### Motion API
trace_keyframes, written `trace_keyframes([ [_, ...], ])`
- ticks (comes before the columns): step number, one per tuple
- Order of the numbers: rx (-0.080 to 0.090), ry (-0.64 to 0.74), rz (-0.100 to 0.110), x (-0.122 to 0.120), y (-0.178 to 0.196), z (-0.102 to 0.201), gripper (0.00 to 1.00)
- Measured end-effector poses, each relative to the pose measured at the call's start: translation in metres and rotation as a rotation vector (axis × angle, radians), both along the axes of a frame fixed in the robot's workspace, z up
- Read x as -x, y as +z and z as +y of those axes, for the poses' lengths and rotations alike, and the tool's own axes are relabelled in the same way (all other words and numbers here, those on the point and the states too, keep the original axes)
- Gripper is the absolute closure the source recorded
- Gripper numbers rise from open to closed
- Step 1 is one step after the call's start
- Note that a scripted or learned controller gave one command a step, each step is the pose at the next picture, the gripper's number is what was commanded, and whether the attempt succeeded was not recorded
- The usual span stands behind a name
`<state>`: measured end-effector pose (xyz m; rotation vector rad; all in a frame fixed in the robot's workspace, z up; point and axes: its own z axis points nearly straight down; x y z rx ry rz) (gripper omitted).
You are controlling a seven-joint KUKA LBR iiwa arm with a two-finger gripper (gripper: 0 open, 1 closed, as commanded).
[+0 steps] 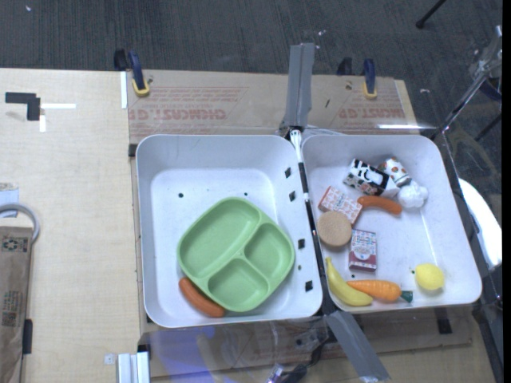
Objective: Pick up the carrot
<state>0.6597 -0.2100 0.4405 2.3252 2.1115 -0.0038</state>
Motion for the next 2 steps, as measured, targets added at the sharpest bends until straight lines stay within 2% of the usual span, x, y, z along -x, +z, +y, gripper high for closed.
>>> trace_keyframes([
  [1, 0.002, 0.003, 0.002, -0.0012, 0.0075, 0.0009, 1.0],
  [2, -0.001, 0.221, 0.001, 0.0001, 0.0001, -0.0088, 1.0],
])
